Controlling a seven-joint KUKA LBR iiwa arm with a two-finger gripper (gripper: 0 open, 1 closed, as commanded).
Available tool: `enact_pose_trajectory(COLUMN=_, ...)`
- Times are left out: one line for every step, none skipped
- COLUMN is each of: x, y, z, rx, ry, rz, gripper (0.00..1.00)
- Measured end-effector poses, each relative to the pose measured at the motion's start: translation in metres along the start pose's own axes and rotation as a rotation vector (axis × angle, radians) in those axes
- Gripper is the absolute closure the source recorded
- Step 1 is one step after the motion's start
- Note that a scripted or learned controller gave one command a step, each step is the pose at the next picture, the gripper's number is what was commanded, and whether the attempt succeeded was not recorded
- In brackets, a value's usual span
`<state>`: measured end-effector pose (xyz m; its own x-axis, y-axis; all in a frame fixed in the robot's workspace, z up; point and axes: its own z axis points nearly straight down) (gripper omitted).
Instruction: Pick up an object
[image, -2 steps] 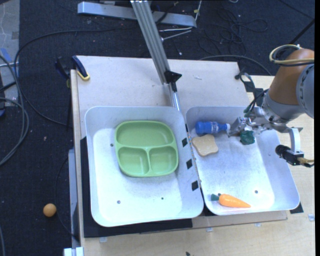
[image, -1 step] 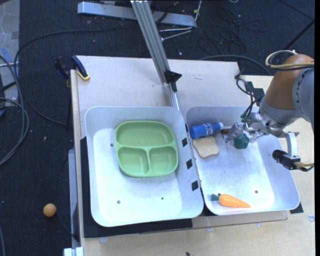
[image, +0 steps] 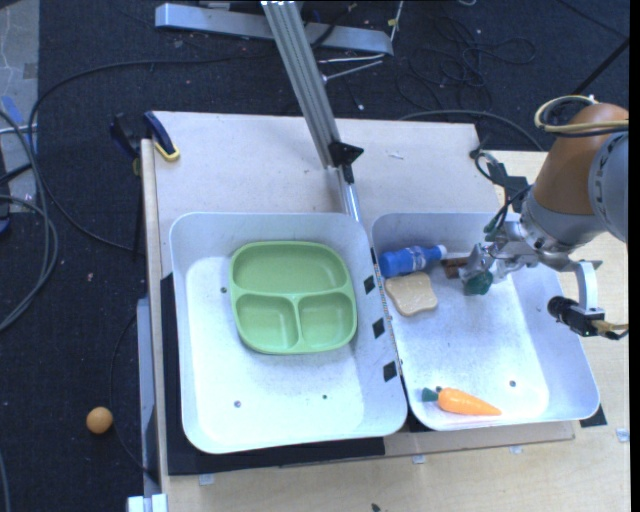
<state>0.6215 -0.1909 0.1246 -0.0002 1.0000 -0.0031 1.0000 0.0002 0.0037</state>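
Camera view: bottle (image: 410, 260) just left of end effector (image: 478, 280).

The pincer (image: 478, 278) hangs low in the right bin (image: 530, 340), near a blue bottle (image: 408, 260) and a slice of toast (image: 411, 295). A carrot (image: 465, 402) lies by the front wall. The left bin (image: 200, 340) has a green tray (image: 294, 297).

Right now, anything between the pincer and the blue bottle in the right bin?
Nothing visible blocks it. The pincer hangs in the right white bin, and the blue plastic bottle with the white cap lies just to its left in the camera view. The tan slice of toy bread sits below that line.
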Motion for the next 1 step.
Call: enact_pose_trajectory(x=-0.0087, y=-0.0021, z=-0.0493, rx=-0.003, ry=0.0, rz=0.001, gripper=1.0)
